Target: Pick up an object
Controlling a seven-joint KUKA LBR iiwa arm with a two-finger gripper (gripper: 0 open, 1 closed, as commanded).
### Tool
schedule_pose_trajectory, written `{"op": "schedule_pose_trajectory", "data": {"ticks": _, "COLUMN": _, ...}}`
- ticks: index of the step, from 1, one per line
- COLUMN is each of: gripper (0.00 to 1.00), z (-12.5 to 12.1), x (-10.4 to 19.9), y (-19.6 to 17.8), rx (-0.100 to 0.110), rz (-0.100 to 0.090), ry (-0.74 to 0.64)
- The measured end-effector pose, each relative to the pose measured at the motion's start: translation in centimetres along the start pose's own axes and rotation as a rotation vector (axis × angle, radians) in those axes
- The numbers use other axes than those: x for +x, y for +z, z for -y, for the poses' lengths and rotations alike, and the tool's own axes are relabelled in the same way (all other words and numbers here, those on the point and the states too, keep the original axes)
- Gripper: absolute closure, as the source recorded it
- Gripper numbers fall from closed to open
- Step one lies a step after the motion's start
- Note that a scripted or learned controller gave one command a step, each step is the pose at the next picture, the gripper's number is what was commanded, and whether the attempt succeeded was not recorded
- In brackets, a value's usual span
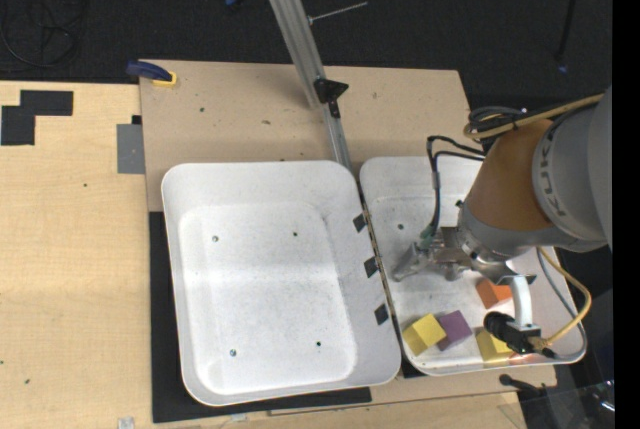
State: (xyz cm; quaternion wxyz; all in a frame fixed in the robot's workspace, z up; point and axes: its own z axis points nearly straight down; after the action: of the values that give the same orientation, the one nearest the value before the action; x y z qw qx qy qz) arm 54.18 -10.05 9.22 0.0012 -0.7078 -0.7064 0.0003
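Aluminium rail (300, 27) slanting over plywood board (250, 112); blue clamp (150, 71) at corner.

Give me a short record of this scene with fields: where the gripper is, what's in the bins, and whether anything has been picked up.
gripper: gripper low over the right bin, near its left wall
right bin contents: yellow block and purple block side by side at the near edge; orange block under the wrist; second yellow block at the near right
left bin: left bin, bare white floor showing
held: nothing seen in the gripper
task status: pick not yet done
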Motion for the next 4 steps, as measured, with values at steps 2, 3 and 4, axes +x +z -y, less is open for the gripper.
{"op": "schedule_pose_trajectory", "data": {"ticks": 2, "gripper": 1.00, "z": -0.4, "x": -0.5, "y": -6.9, "rx": 0.000, "rz": 0.001, "ry": -0.004}}
{"op": "schedule_pose_trajectory", "data": {"ticks": 3, "gripper": 1.00, "z": 0.1, "x": -0.3, "y": -11.3, "rx": -0.004, "rz": 0.001, "ry": -0.002}}
{"op": "schedule_pose_trajectory", "data": {"ticks": 4, "gripper": 1.00, "z": -0.3, "x": 0.0, "y": -15.6, "rx": -0.004, "rz": 0.001, "ry": -0.002}}
